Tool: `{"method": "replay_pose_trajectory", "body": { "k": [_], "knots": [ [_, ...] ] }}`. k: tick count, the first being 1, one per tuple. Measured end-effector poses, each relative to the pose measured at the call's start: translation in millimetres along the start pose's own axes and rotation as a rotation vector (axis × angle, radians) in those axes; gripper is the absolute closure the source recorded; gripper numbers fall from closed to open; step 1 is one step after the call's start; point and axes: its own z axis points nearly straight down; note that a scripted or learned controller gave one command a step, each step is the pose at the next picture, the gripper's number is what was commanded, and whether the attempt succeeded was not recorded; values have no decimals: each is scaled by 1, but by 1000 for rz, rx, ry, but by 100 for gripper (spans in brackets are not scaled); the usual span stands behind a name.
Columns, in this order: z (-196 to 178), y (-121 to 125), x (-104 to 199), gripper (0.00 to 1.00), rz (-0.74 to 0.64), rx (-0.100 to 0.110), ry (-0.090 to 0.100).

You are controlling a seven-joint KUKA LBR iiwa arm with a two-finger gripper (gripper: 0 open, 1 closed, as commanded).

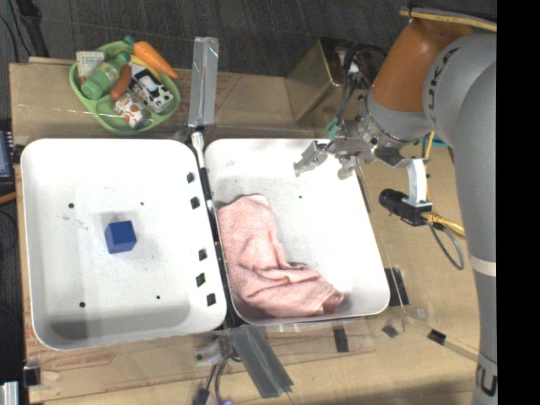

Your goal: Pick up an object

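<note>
A crumpled pink cloth (268,260) lies in the right bin (337,226), along its left side and front. A small blue cube (121,235) sits in the left bin (51,192), near its middle. My gripper (326,163) hangs over the back of the right bin, above bare white floor, well behind the cloth. Its two fingers stand apart with nothing between them.
A green bowl (89,99) filled with toy food, including a carrot, stands on the bench behind the left bin. A grey metal divider (202,83) runs between the bins at the back. A brown box (316,78) sits behind the right bin.
</note>
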Motion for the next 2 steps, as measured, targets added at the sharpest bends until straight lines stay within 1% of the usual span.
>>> {"method": "replay_pose_trajectory", "body": {
  "k": [1,2],
  "knots": [
    [136,-38,31,0,0,-3,0],
    [136,19,75,0,-59,-3,0]
  ]
}}
